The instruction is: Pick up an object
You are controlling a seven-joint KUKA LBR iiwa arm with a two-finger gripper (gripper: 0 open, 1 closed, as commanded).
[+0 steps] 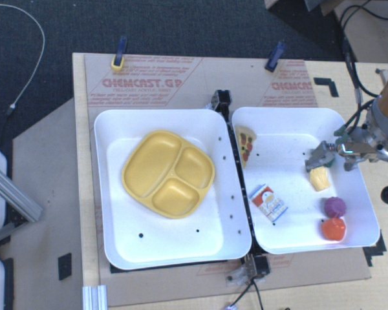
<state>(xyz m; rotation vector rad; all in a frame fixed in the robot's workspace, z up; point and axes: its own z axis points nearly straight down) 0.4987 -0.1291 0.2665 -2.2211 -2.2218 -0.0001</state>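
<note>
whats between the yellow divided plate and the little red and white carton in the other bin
In the camera view, the bare white floor of the left bin, then the two bins' adjoining rims, lie between the yellow plate and the carton. No object sits on that stretch.

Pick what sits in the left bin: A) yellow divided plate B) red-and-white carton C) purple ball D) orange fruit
A: the yellow divided plate lies alone in the left bin; the small items are all in the right bin.
</note>
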